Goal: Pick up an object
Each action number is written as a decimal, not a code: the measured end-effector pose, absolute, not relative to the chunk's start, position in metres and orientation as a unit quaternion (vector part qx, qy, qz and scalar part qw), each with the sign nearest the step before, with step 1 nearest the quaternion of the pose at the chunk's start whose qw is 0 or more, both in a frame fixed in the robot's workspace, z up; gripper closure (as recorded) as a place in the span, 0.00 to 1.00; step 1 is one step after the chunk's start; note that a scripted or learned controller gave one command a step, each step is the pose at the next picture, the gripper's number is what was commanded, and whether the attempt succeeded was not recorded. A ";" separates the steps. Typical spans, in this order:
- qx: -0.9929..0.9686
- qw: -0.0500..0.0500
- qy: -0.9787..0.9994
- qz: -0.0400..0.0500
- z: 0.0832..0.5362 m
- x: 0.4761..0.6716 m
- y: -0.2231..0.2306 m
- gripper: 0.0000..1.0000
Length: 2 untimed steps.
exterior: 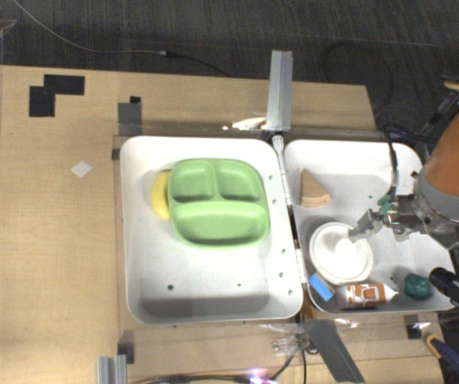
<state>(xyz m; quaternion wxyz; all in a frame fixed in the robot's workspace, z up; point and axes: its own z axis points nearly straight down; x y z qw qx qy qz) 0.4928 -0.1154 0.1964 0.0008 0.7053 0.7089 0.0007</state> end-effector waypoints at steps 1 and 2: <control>0.712 0.001 0.703 0.001 0.116 0.522 -0.082 0.00; 0.642 0.004 0.767 0.003 0.088 0.581 -0.090 0.00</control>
